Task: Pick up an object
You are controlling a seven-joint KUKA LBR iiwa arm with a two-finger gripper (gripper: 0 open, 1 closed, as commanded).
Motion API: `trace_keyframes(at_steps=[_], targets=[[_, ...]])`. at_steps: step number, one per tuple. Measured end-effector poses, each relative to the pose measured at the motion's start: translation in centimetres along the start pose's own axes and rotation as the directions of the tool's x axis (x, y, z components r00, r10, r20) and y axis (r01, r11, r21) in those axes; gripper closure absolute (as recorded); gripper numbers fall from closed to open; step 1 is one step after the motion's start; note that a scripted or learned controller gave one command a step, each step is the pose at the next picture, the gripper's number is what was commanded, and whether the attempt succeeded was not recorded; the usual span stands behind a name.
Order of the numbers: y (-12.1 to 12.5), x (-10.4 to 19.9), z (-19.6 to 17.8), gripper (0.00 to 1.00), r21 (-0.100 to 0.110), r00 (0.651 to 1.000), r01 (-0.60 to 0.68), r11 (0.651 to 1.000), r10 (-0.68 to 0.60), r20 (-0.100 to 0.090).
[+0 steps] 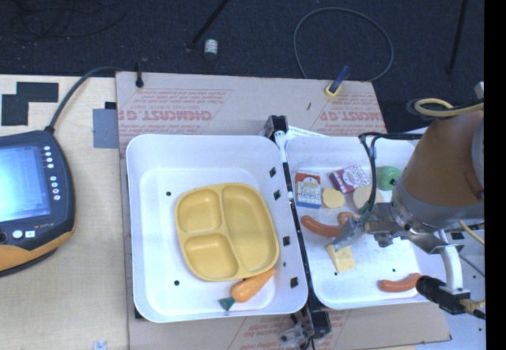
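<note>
We see the hand (pixel 345 240) low over the right bin (pixel 360 297), grip unclear, cheese wedge (pixel 343 258) at its six o'clock.

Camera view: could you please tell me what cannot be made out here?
- Claw: blurred and small; whether it grips anything is unclear.
- Green object in the right bin: partly behind the arm.
- Small packets: print too small to read.
- Handheld screen: cut off by the left edge.
</note>
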State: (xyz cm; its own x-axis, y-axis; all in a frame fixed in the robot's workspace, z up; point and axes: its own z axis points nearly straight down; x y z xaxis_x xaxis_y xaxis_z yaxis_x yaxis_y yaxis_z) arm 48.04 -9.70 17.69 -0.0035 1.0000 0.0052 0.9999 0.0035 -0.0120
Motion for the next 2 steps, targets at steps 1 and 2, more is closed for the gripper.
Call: trace_keyframes(at_steps=[1,2], targets=[[1.9,0.5,9.3,0.0,-0.011,1.0,-0.005,1.0,0.005,0.003],[9.2,-2.2,3.5,0.0,-0.019,1.0,-0.003,1.0,0.003,0.008]])
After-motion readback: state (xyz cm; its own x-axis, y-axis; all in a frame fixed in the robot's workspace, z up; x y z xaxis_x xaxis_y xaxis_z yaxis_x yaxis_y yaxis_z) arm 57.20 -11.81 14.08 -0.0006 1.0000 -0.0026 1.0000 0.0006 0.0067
